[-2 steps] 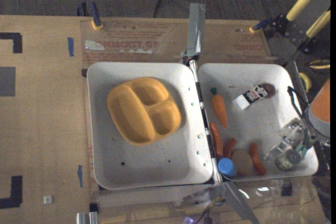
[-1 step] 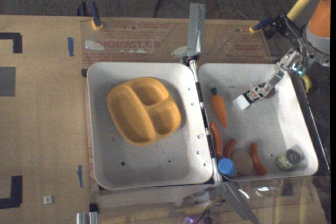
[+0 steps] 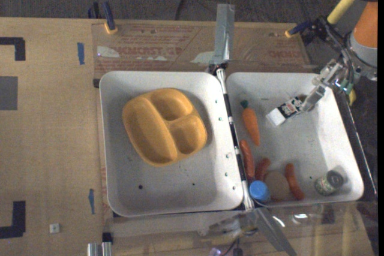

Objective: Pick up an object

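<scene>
My gripper (image 3: pixel 308 101) reaches in from the upper right over the right bin (image 3: pixel 336 141). It is shut on one end of a small white carton (image 3: pixel 285 111) with a black and red label, which sticks out tilted to the lower left of the fingertips. An orange carrot (image 3: pixel 251 125) lies just left of the carton, near the bin's left wall.
Along the right bin's front lie three red-orange sticks (image 3: pixel 246 157) (image 3: pixel 262 168) (image 3: pixel 293 181), a blue cap (image 3: pixel 258 190), a tan disc (image 3: pixel 277 184) and a small can (image 3: pixel 330 181). The left bin (image 3: pixel 120 189) holds a yellow divided dish (image 3: pixel 165 126).
</scene>
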Controlling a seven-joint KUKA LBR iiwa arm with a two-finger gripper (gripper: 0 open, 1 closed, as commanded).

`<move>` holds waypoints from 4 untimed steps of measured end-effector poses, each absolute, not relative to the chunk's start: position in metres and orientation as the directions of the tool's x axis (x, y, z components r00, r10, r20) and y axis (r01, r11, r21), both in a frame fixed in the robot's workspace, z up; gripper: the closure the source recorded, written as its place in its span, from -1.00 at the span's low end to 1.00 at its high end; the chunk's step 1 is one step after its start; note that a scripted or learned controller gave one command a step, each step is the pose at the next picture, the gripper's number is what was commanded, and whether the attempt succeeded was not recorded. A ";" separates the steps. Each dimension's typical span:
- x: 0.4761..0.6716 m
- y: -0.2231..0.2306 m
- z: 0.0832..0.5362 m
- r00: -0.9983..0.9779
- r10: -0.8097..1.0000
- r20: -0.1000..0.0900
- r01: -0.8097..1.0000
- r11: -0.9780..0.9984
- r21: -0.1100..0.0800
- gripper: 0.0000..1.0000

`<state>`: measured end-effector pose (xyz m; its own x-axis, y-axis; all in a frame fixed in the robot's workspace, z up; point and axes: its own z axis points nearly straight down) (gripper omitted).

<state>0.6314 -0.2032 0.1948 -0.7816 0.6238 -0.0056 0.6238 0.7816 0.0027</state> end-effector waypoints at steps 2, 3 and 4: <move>0.567 -0.222 0.115 -0.321 0.947 -0.004 0.947 0.321 0.005 -1.00; 0.569 -0.221 0.125 -0.324 0.946 -0.007 0.946 0.324 0.008 1.00; 0.569 -0.221 0.125 -0.324 0.946 -0.007 0.946 0.324 0.007 -1.00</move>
<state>0.5686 -0.2211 0.1253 -0.3239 0.9461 -0.0072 0.9460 0.3240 0.0074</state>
